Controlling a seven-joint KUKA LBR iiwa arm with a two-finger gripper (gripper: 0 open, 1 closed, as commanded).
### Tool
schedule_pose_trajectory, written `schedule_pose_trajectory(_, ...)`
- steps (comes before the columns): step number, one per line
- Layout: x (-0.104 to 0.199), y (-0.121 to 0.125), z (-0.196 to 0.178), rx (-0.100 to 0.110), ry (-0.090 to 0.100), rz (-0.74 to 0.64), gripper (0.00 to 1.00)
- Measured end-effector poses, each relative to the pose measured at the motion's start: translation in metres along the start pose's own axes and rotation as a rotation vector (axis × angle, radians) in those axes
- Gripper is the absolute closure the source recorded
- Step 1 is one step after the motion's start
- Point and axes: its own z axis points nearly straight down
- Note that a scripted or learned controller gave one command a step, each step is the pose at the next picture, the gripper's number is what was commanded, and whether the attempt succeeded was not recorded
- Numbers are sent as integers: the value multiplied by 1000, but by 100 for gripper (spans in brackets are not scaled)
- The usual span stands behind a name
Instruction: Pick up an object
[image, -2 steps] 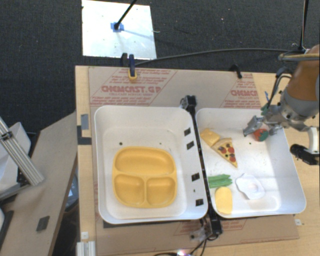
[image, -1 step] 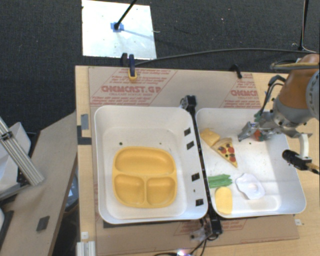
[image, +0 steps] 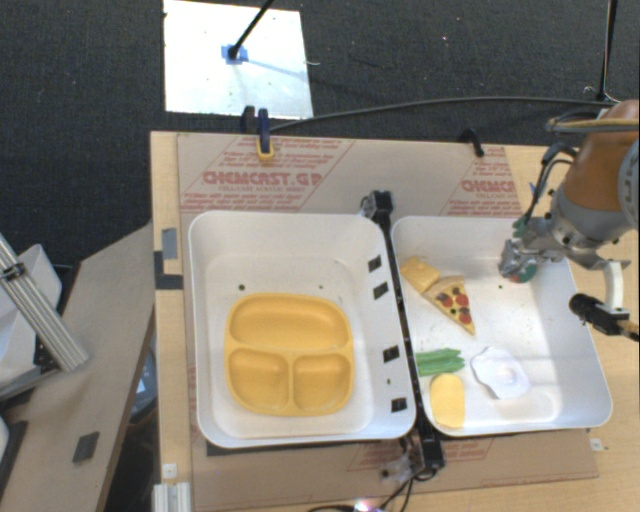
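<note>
The right bin (image: 570, 400) holds a pizza slice (image: 453, 302), a yellow wedge (image: 420, 272) by its upper left corner, a green bean pod (image: 439, 360), a yellow oval piece (image: 448, 400) and a white fried egg (image: 500, 374). My gripper (image: 518, 262) hangs at the bin's upper right, right of the pizza slice and apart from every item. Nothing shows between its tips.
The left bin (image: 215, 250) carries a yellow divided plate (image: 290, 352). A black divider strip (image: 392, 300) runs between the bins. A cable arcs across the back of the bench. A white sheet (image: 238, 60) lies on the floor beyond.
</note>
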Motion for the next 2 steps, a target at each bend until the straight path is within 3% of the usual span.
schedule_pose_trajectory(2,9,-6,-97,-2,0,-3,100)
